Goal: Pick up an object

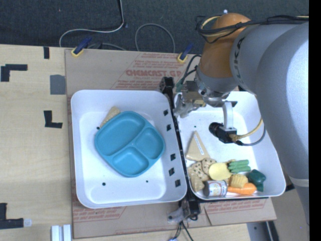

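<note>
Down in the near end of the right bin (pixel 271 149) sits the pile of toy food: a pale wedge (pixel 196 148) leaning toward the divider, a speckled cookie (pixel 199 170) below it, a yellow round piece (pixel 218 171), a green bean pod (pixel 238 165), a dark green piece (pixel 257 176), an orange carrot (pixel 241 189) and a small can (pixel 215 189) lying on its side at the front wall. All of it lies packed close together, touching or just beside its neighbour. Above the pile, the pincer (pixel 186 103) hangs at the far end of that bin, right by the divider; how far its fingers stand apart I cannot tell, and nothing shows between them. The orange-banded arm (pixel 225 39) comes in from the right. Next door, the left bin (pixel 83 149) carries a blue divided plate (pixel 130 142) with a tan piece (pixel 110 116) peeking from under its far edge. Both bins rest on cardboard (pixel 140 72) on the table (pixel 30 149).
</note>
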`<action>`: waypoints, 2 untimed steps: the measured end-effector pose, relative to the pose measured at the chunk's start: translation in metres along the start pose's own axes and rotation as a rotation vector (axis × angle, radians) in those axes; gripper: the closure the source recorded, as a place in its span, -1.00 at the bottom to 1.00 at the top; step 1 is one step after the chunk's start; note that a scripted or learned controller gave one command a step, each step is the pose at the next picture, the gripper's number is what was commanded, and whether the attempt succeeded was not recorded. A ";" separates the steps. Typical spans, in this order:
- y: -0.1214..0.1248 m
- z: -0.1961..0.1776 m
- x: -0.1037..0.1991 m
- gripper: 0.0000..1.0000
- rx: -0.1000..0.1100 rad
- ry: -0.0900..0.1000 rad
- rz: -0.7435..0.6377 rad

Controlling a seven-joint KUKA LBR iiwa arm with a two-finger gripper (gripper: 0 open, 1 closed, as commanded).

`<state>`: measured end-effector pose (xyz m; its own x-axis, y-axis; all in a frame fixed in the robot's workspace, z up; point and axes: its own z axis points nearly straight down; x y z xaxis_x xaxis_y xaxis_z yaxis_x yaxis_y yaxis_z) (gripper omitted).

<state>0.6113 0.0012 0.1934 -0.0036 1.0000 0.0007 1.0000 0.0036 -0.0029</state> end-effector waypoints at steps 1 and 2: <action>-0.015 -0.067 -0.074 1.00 -0.008 -0.004 0.009; -0.057 -0.024 -0.016 1.00 0.004 0.001 -0.001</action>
<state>0.5546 -0.0148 0.2172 -0.0042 1.0000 0.0015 1.0000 0.0042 -0.0070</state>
